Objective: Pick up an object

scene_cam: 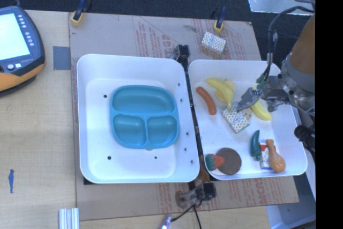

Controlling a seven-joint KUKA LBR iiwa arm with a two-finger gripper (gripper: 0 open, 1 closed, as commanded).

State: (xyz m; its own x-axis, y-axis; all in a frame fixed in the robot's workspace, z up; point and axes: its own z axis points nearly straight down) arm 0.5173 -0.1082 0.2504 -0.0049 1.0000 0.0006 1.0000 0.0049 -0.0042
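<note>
**Gripper low over the right bin, fingers spread and empty**

The gripper (pixel 247 101) reaches in from the three o'clock side and sits inside the right bin (pixel 300 166), with the orange band of the arm (pixel 305 51) at the frame's edge. Its two dark fingers (pixel 244 100) stand apart, pointing toward eight o'clock, and nothing lies between them. Their tips are just above a small patterned packet (pixel 236 119), which lies tilted near the bin's middle; whether they touch it cannot be told.

Around the gripper in that bin: a yellow banana (pixel 222 88) at ten o'clock from the tips, and a second yellow piece (pixel 261 111) just beside the fingers at four o'clock, partly hidden by the gripper body. An orange-red sausage (pixel 206 100) lies at nine o'clock, near the bin's inner wall. Toward six o'clock are a dark green pepper-like piece (pixel 255 143), a tan drumstick shape (pixel 274 156) touching a small red and white item (pixel 263 161), and a brown round disc (pixel 230 160) with a red and green piece (pixel 214 161) against its nine o'clock side.

The left bin (pixel 91 115) holds a blue divided plate (pixel 144 116), lying flat at its centre. Outside the bins, a second patterned packet (pixel 213 42) rests on the cardboard at twelve o'clock of the right bin, and a handheld control pendant (pixel 16 45) lies at the bench's far nine o'clock edge
</note>
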